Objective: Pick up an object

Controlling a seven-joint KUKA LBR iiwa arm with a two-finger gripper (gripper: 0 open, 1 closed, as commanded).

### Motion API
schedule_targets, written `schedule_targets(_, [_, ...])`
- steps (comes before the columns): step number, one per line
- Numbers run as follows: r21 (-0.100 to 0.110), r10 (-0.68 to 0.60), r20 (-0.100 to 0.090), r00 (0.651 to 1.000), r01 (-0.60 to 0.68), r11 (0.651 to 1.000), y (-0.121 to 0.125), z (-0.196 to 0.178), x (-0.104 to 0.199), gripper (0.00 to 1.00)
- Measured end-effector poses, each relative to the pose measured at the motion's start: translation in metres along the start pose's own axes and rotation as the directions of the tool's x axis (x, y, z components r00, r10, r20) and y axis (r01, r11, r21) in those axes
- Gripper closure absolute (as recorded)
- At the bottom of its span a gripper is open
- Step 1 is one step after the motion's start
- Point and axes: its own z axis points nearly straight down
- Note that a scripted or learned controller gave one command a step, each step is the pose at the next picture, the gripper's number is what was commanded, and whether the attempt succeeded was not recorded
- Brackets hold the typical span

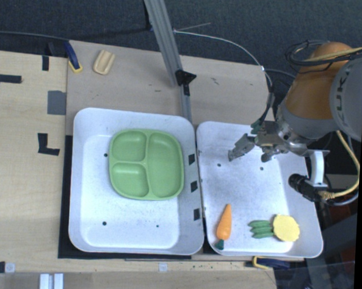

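An orange toy carrot (224,221) lies near the front edge of the right bin (246,181). Beside it to the right lie a small green pea pod (261,228) and a yellow round piece (286,228), touching each other. My gripper (251,150) hangs over the back half of the right bin, well behind these toys. Its two dark fingers are spread apart with nothing between them.
The left bin (87,227) holds a green divided plate (147,164). A grey slanted pole (168,39) rises behind the bins. A tan block (103,62) and a blue-yellow clip (73,56) lie on the bench at the back left. Cables run near the arm on the right.
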Motion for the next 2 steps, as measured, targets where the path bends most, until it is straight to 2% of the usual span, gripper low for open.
schedule_targets(1, [0.000, 0.000, 0.000, 1.000, 0.000, 1.000, 0.000, 0.000, 0.000, 0.00])
schedule_targets(2, [0.005, 0.001, 0.001, 1.000, -0.001, 1.000, -0.005, 0.045, 0.004, 0.00])
